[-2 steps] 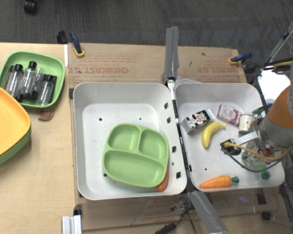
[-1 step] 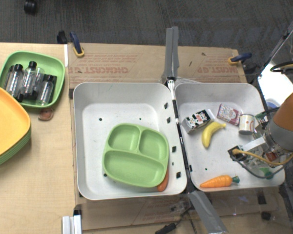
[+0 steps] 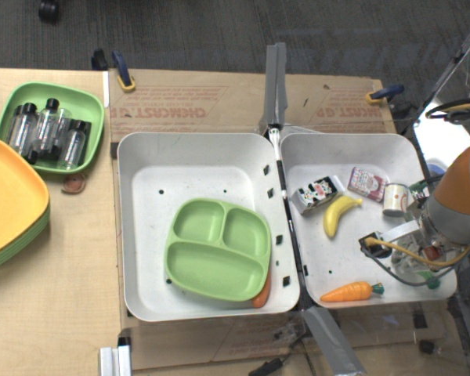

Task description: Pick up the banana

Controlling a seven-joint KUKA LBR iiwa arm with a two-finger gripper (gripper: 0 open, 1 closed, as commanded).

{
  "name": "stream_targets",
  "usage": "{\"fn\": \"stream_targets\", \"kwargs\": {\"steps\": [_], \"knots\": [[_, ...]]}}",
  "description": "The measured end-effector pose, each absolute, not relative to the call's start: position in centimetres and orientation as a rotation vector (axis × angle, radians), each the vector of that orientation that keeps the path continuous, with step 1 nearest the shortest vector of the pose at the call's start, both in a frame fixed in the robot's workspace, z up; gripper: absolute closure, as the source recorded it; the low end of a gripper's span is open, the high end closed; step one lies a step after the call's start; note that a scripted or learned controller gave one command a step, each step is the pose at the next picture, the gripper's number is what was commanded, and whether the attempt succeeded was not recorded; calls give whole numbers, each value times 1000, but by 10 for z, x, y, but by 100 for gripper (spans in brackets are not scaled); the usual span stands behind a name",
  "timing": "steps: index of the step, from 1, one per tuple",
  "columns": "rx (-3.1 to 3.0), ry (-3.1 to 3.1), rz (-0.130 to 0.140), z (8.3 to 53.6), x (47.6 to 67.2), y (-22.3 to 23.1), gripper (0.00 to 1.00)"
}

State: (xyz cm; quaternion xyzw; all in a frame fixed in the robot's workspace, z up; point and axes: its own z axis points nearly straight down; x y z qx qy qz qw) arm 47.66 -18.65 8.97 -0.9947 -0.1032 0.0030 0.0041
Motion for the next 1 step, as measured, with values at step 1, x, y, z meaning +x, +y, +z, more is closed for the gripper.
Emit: {"fn": "stream_targets", "kwargs": {"steps": [1], "knots": [[-3080, -395, 18, 91, 478, -196, 100]]}}
